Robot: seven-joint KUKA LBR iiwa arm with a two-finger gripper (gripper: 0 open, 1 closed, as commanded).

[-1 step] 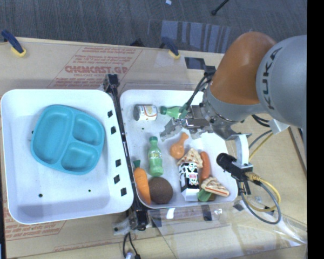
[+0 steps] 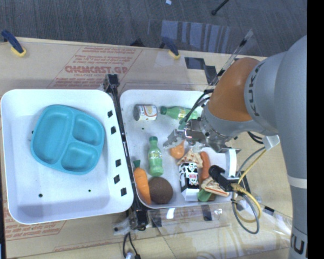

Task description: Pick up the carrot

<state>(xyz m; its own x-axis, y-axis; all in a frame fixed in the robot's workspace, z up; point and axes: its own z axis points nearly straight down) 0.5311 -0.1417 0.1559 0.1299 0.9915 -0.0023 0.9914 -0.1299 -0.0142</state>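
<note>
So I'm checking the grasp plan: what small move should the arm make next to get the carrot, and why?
Probably shift the gripper toward the bin's near-left corner. The carrot lies there beside the brown ball, below the green bottle, while the gripper hovers over a different orange item mid-bin.

tray [image 2: 67, 139] in left bin [image 2: 11, 161] | carrot [image 2: 142, 182] left of coconut [image 2: 160, 190], right bin [image 2: 130, 104]

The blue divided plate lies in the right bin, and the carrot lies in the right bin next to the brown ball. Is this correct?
Not quite. The camera view shows the blue divided plate in the left bin, not the right. The carrot does lie in the right bin beside the brown ball.
</note>
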